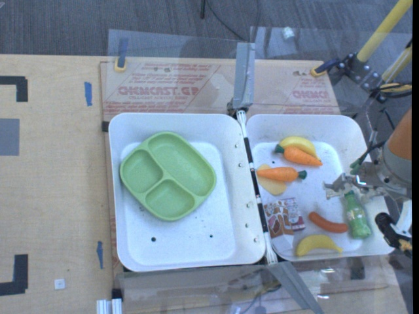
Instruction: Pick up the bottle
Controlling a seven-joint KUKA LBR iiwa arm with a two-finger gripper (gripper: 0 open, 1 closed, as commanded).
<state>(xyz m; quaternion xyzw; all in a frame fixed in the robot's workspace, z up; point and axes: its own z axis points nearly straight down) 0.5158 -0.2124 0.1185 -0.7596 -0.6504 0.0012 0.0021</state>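
Two white bins side by side; the right bin [308, 124] carries the clutter, the left bin [124, 175] a green divided plate [167, 175]. The green bottle [357, 216] lies on its side at the right bin's right end, cap pointing far, just right of a red sausage [327, 223]. The gripper [346, 185] sits directly over the bottle's cap end, likely lined up for a grasp along its neck. Arm reaches in low from the right, wrist angled leftward. Whether anything is pinched: cannot tell.
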